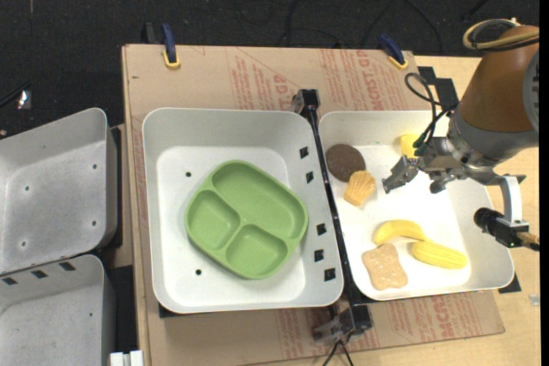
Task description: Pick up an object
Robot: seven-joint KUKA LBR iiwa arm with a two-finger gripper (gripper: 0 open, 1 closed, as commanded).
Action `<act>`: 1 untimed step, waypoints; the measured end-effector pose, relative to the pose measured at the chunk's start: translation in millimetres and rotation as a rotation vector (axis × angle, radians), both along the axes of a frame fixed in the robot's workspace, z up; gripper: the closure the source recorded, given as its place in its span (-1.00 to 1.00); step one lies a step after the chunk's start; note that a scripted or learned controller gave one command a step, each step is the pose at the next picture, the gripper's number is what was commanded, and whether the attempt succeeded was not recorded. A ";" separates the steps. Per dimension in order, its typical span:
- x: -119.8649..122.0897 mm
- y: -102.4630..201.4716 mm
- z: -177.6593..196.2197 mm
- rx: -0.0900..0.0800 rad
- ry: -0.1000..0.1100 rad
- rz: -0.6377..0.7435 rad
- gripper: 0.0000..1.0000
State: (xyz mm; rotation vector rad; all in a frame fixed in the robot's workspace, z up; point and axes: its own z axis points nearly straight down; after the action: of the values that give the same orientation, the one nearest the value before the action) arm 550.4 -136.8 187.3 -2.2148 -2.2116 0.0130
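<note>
The right bin (480, 274) holds several toy foods: a brown round cookie (345, 159), an orange-yellow shell-shaped cake (359, 188), a banana (398, 231), a yellow oblong piece (438, 254) and a tan toast slice (384, 267). A small yellow item (407, 142) lies at the back, partly hidden by the arm. My gripper (420, 179) hangs over the bin's middle, right of the shell cake and above the banana. It is open, its fingers spread, with nothing between them.
The left bin (163, 270) carries a green divided plate (246, 219). A black divider (322, 184) runs between the two bins. White metal trays (51, 184) lie off the bench at the left. Cables hang by the arm at the right.
</note>
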 end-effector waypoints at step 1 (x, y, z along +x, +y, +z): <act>3.2 0.2 7.2 -0.002 -0.013 0.003 -1.00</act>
State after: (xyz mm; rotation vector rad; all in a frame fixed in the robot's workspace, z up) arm 553.6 -136.6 194.5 -2.2196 -2.2222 0.0003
